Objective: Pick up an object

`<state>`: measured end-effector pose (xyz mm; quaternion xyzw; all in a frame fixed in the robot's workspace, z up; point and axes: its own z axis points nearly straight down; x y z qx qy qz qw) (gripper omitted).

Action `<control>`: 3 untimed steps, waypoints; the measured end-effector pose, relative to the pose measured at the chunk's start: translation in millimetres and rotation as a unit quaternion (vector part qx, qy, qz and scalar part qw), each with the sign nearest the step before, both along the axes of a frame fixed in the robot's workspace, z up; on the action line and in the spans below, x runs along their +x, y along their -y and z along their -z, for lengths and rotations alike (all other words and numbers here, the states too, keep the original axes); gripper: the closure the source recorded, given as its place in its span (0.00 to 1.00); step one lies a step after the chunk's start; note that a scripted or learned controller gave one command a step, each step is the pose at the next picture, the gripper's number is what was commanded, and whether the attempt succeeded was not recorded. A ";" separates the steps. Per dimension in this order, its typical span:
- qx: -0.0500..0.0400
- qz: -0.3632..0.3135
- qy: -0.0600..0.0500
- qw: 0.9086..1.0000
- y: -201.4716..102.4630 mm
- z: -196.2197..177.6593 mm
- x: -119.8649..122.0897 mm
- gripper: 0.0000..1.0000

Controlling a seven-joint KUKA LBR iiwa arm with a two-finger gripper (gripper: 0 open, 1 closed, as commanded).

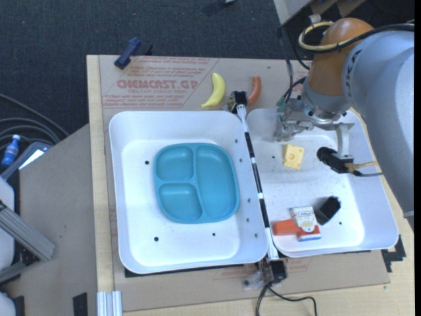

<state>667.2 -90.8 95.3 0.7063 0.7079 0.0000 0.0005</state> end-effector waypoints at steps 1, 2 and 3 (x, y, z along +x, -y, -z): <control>0.000 0.000 0.000 1.000 -0.1 0.1 -0.1 0.00; 0.000 0.001 -0.001 1.000 9.8 10.6 -0.9 0.00; 0.000 0.001 0.000 1.000 9.3 -0.2 -0.1 1.00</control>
